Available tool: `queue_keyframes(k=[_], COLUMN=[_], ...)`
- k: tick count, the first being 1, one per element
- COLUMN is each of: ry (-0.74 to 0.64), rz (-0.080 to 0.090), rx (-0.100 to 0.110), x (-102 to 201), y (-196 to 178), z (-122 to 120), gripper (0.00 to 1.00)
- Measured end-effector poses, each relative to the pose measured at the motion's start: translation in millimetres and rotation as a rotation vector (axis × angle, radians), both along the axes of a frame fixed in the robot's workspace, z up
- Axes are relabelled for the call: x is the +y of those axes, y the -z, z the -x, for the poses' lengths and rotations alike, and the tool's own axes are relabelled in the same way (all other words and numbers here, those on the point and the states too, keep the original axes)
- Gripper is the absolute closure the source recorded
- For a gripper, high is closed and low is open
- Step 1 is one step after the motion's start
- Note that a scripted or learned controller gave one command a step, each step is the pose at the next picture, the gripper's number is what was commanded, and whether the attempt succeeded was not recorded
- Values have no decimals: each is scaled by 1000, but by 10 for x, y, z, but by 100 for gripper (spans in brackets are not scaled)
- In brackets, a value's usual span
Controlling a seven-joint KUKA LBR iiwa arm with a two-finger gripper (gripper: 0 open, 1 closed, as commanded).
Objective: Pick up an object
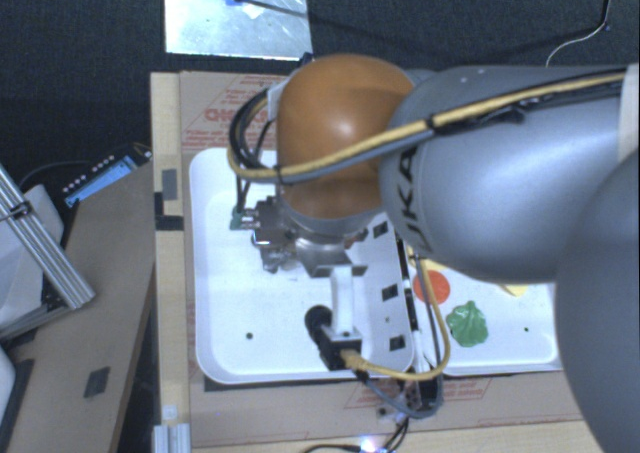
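My gripper [262, 233] hangs low over the back part of the left white bin [222, 291], under the arm's orange band. The arm's bulk hides what lies directly beneath it. In the right bin [520, 349] an orange round piece [433, 289] lies next to a green crumpled object [467, 325]. A bit of a yellow thing [515, 290] peeks out from under the arm. All of these lie well to the right of the gripper.
The grey arm covers most of the right bin and the divider between the bins. A cardboard sheet [210, 106] lies under the bins. A metal frame [45, 251] stands off the bench at the left.
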State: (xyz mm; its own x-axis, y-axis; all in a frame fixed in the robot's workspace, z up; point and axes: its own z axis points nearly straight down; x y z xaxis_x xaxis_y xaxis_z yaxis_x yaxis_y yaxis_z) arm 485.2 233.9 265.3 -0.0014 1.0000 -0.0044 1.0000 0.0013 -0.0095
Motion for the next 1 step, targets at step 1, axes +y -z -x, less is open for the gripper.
queue_keyframes(k=[1], ry=[-1], rz=[-9], rx=[-19], x=[5], y=[-874], z=[-104], gripper=[100])
